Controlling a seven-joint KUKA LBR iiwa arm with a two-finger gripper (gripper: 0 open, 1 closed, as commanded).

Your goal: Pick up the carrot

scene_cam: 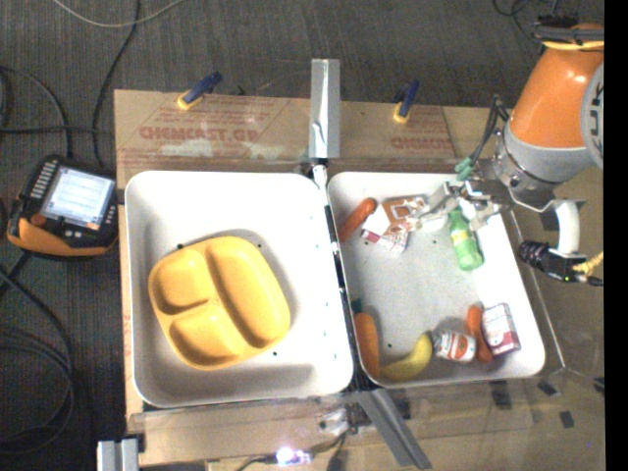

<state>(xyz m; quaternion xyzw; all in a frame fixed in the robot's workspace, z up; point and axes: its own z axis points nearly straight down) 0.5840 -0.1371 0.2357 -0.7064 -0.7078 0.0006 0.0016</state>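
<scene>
Carrot [367, 342]: You will find it in the right bin [432, 292], down at the front left corner, lying against the wall.
Banana [412, 358]: It sits right beside the carrot, touching or almost touching its lower end.
Gripper [461, 202]: It hangs over the back of the right bin, near the green bottle [466, 240]. You cannot tell here if it is open or closed. It holds nothing you can see.
Look-alikes: The hot dog [356, 219] at the back left and a small orange thing [477, 328] by the can [453, 345] could fool you.
What could go wrong: The wall and banana crowd the carrot, so a grab may slip or catch the banana.
</scene>
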